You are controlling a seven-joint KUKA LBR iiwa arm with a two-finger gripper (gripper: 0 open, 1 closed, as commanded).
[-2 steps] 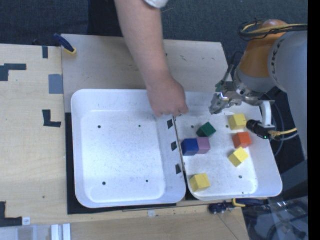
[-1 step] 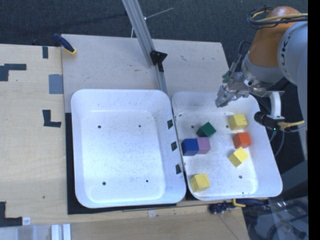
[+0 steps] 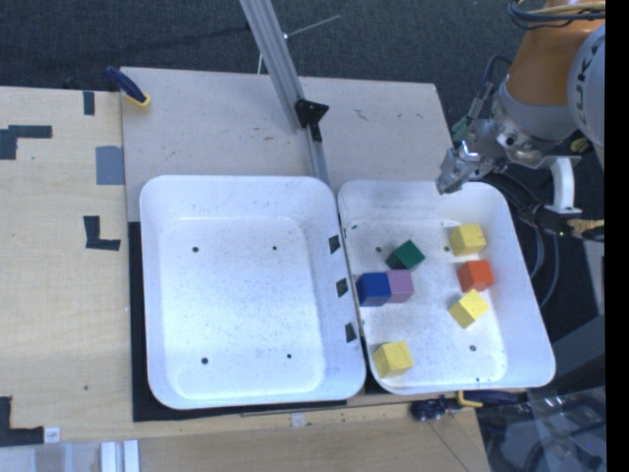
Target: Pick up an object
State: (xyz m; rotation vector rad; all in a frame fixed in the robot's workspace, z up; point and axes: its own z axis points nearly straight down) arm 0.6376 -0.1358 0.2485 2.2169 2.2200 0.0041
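The gripper [image 3: 454, 177] is seen at the far edge of the right bin [image 3: 521, 362], up above the blocks. Whether it is open or closed cannot be told, and nothing is seen held in it.

7 small blocks are spread in the right bin. A green block [image 3: 405, 256] is near the middle. A blue block [image 3: 372, 288] and a purple block [image 3: 400, 284] are touching, side by side. A yellow block [image 3: 468, 238] is nearest the gripper, with an orange block [image 3: 476, 274] just beside it. 2 more yellow blocks are lower down. The left bin [image 3: 157, 205] is next to it.

The blocks are judged to be light, hard and smooth. A block standing alone would best be taken by 2 flat sides, squarely, so it is not squeezed out. The touching pair would be harder to take.
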